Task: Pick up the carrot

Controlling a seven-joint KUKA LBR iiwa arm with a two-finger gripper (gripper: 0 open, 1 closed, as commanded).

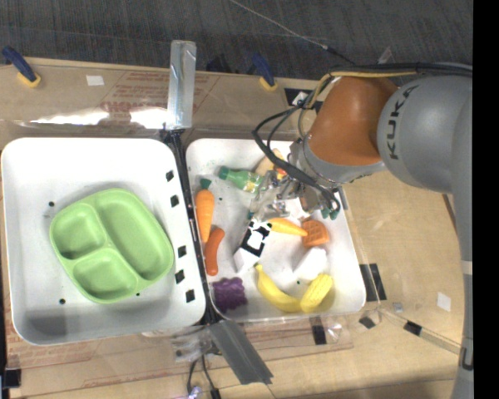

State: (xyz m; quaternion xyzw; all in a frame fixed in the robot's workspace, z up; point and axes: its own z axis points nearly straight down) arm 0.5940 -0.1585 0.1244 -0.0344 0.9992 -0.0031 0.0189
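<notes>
From above, the arm (416,131) reaches in from the right and bends down over the right bin (343,293), its orange band (349,123) sitting above the bin's upper right part. The gripper (276,191) hangs low in the upper middle of that bin, among dark cables and metal parts. Whether it is apart or together cannot be told from this view, because the wrist and the clutter beneath it hide the tips. Nothing can be seen clamped in it.

The carrot (205,213) lies along the left wall of the right bin, orange, with a small green top toward the far end. It is well left of the gripper and apart from it. Just below it, end to end, lies a red-orange chilli-like piece (213,251). A bunch of purple grapes (229,292) sits in the near left corner of the bin. A banana (276,293) curves along the near side, touching a yellow corn cob (319,290) at its right end. A green bottle-like item (235,175) lies near the far wall, just left of the gripper. A white box with a black marking (253,241) lies in the middle, with a yellow-orange wedge (286,227) and an orange block (316,233) to its right.

The left bin (25,181) holds a green divided plate (111,243) with three compartments.
</notes>
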